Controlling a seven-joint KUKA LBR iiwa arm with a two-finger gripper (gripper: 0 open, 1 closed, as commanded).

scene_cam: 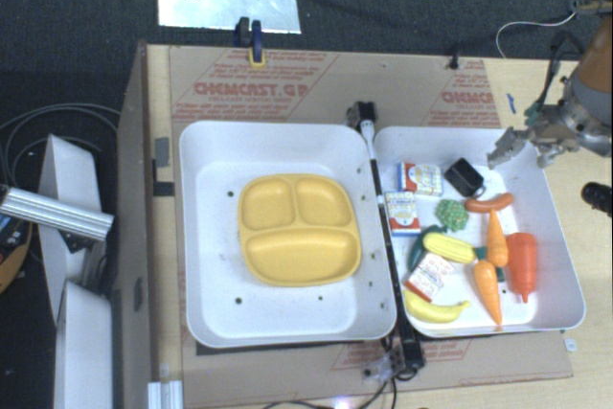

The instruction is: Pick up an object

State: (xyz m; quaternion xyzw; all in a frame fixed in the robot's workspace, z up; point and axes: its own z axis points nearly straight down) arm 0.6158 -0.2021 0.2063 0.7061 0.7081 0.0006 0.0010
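The grey two-finger gripper (525, 148) hangs over the upper right corner of the right-hand shallow white bin (560, 235), and its two fingers are spread apart with nothing between them, one tip out at the left (500, 155) and the other to its right. Above it the arm's grey wrist and orange band (596, 62) sit at the view's right side. Taking that right bin as our landmark: nearest the gripper, in the bin's upper middle, lies a small black block (465, 176), and just left of it a little red-and-white carton (420, 178). Below the block a red sausage (488, 202) lies across, touching the top of an orange carrot (496, 239). A green broccoli floret (452, 215) sits in the bin's centre, with a second printed carton (402, 213) against the left wall. A yellow corn cob (448, 248) lies lower, a red-orange ketchup bottle (522, 265) stands near the right wall, another carrot (488, 290) points down toward the front, a third small carton (430, 277) lies beside it, and a yellow banana (436, 309) curves along the front wall. Left of the landmark bin, touching it, is the other white bin (206, 206), holding a yellow three-compartment plastic plate (298, 230).
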